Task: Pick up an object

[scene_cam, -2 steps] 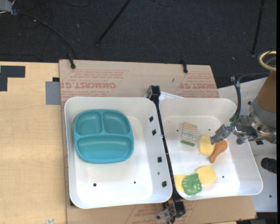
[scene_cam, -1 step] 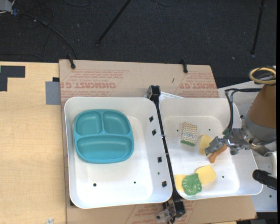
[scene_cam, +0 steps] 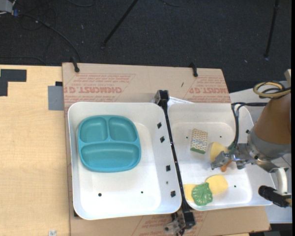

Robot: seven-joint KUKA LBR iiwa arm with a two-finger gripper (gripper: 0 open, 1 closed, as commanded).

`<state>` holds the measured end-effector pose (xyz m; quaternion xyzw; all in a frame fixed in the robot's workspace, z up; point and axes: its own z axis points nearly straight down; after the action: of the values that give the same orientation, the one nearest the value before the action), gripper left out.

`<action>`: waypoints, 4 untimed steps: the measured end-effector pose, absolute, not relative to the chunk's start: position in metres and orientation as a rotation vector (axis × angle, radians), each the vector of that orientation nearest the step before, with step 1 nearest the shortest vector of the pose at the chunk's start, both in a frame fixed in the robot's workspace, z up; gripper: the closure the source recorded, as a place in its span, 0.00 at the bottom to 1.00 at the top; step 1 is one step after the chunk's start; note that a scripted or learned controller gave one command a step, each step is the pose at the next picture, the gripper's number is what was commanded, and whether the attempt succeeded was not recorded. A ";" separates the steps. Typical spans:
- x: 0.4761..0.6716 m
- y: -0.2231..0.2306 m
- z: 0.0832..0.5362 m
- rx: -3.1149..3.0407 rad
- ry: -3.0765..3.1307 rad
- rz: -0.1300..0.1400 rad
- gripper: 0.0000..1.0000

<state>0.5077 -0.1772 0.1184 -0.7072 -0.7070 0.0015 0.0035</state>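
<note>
On the left I see the shallow white plastic left bin (scene_cam: 83, 191) sitting on the counter (scene_cam: 24, 151). It holds one thing: a teal three-compartment plastic tray (scene_cam: 108, 143), lying flat in the bin's upper left part, with nothing in its compartments that I can make out.

Just to the right of that bin, sharing the black-clipped divider, is the shallow white plastic right bin (scene_cam: 206, 117). Near its middle lies a small patterned card-like box with a green edge (scene_cam: 199, 141). Right of that box is a yellow wedge-shaped piece (scene_cam: 216, 149). Toward the bin's front edge lie a flat yellow piece (scene_cam: 189, 191), a green leafy toy vegetable (scene_cam: 202, 194) touching it, and a rounded yellow lump (scene_cam: 217, 183) just behind the leaf.

The grey metal hand (scene_cam: 225, 161) is low inside the right bin, just right of the yellow wedge and above the rounded lump. A small orange thing (scene_cam: 224, 166) shows at its tips; I cannot tell whether the hand is spread or closed, or whether it grips anything. The grey and orange arm (scene_cam: 273, 127) enters over the bin's right side.
</note>
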 end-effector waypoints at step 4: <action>0.512 -0.186 0.215 -2.222 -2.224 -0.001 1.00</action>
<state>0.5125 -0.1863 0.2154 -0.7067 -0.7075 -0.0004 -0.0012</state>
